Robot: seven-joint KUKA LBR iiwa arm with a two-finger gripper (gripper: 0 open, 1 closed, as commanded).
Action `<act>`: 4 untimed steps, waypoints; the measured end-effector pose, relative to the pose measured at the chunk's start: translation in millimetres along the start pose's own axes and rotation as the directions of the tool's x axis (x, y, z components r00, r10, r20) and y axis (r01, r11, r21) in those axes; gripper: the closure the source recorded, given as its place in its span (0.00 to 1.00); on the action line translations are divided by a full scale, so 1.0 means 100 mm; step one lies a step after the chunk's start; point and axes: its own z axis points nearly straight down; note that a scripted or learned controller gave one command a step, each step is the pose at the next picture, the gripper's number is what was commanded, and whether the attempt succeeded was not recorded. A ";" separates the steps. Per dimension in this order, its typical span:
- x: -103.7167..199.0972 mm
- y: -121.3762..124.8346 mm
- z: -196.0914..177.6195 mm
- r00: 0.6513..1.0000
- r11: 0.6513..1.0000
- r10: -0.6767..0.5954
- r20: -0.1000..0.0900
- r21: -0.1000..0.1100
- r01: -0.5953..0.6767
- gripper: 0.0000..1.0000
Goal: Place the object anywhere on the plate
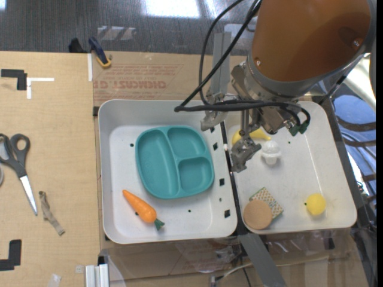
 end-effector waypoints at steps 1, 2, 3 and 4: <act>-0.02 -0.01 -0.10 1.000 1.000 0.004 0.007 0.000 -0.004 1.00; -0.17 -0.20 -0.95 0.949 0.949 -0.317 0.003 0.001 0.317 1.00; -0.13 0.50 -0.95 0.911 0.911 -0.412 0.000 -0.001 0.412 1.00; -0.21 0.50 0.50 0.793 0.793 -0.609 -0.002 -0.004 0.609 1.00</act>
